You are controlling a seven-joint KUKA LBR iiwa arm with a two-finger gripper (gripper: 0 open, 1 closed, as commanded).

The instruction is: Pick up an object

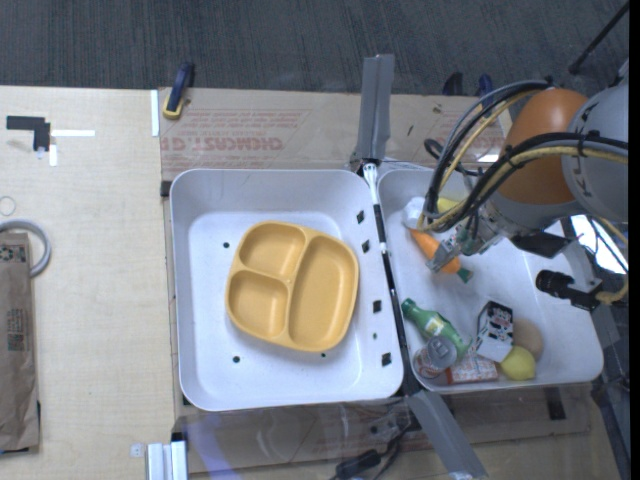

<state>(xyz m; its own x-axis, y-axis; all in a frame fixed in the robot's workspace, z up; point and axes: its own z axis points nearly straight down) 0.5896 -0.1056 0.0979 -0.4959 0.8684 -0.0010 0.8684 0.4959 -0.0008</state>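
**Reaching for a pick in the right bin**

Left bin (190,298): a yellow divided plate (293,285). Right bin (575,363): gripper (455,248) low over an orange carrot (437,248), seemingly mid-grasp; finger state impossible to tell. Carrot touching or just under the tip. Next, likely: a sure close, then a straight lift. Further right, bottle (432,325), lemon (517,365).

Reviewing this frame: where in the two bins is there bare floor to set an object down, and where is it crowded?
Left bin: bare floor rings the yellow divided plate, widest along the left wall and front corners. Right bin: a bare patch mid-floor between the gripper and the front clutter. Crowded: the green bottle, small carton and lemon at the front, and the orange item by the gripper.
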